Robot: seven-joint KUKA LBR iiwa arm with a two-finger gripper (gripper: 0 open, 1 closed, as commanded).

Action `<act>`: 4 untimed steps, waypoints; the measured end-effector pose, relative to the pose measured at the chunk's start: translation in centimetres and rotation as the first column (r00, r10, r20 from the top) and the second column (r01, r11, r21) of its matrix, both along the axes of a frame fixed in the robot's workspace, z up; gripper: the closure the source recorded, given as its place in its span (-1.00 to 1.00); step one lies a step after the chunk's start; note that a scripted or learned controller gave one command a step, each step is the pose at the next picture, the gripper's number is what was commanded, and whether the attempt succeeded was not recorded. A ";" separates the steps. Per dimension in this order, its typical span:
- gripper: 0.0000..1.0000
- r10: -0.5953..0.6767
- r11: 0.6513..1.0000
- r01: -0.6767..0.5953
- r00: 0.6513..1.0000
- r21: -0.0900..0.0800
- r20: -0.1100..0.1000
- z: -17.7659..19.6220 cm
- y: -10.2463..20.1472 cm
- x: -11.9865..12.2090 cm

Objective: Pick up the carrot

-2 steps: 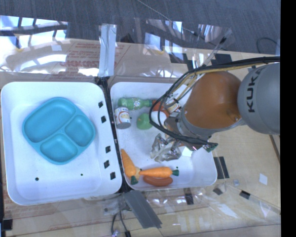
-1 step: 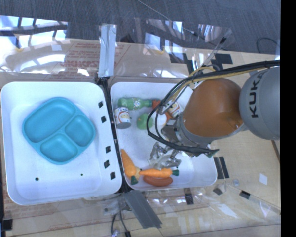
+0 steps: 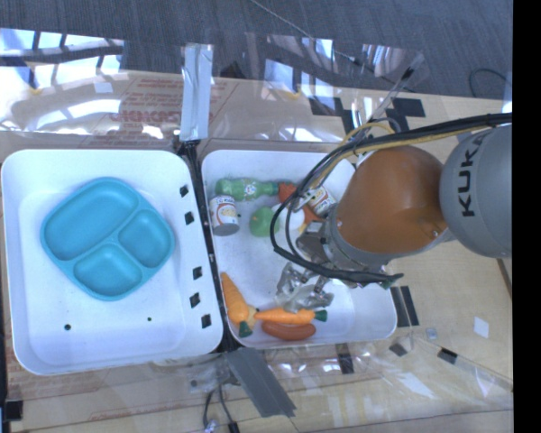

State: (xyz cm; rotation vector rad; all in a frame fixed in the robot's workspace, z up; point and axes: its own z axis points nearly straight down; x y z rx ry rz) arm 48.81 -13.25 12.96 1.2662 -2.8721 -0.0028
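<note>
While the arm [image 3: 406, 201] leans in from the right over the tabletop [image 3: 451, 332], its orange band covers much of the right bin [image 3: 252, 161]. Beside it, touching, sits the left bin [image 3: 36, 323], and in that one lies a blue divided plate [image 3: 108, 237]. Lower in the right bin, the tool [image 3: 302, 289] hangs just above the toy food; I cannot tell how its tips stand. A carrot [image 3: 237, 303] lies slanted near the bin's left wall, and a second carrot [image 3: 291, 316] lies flat directly under the tool, resting against a red sausage [image 3: 288, 331]. Farther up are a green bottle [image 3: 243, 188], a small can [image 3: 224, 214] and a green lump [image 3: 263, 220].
</note>
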 end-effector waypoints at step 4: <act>1.00 0.498 0.867 -0.498 0.867 0.002 0.004 -0.9 -4.3 0.8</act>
